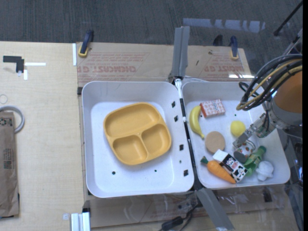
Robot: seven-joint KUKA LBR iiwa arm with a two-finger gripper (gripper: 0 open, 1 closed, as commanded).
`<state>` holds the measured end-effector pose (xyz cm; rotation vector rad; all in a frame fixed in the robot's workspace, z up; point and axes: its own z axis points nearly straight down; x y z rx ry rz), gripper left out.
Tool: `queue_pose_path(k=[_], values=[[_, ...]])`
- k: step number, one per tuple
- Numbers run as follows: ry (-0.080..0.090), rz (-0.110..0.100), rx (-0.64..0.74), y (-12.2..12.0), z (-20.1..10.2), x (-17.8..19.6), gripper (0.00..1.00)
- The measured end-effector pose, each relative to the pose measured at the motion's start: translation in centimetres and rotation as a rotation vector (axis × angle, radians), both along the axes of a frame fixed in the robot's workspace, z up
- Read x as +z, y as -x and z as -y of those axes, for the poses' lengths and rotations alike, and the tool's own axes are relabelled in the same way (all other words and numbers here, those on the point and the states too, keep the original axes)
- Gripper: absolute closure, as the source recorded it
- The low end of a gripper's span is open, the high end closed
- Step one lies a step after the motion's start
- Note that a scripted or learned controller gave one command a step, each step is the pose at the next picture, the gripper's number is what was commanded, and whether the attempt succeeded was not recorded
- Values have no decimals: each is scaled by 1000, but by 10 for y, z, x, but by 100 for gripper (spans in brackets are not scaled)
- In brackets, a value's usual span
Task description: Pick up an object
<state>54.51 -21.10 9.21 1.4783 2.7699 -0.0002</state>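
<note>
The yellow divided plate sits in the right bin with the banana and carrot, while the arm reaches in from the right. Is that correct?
Not quite. The camera view shows the yellow divided plate alone in the left bin. The banana and carrot lie in the right bin, where the arm reaches in from the right.

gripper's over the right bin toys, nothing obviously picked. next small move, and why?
Probably a short straight descent. The gripper sits low in the right bin, just above the packed cluster of panda box, carrot and green toy, with nothing visibly between its fingers. The lemon is apart to its upper left, an easier target if this try misses.
</note>
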Motion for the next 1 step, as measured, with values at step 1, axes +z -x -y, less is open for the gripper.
queue_pose_path(k=[1], values=[[2,3,202,-47,-14,1,0]])
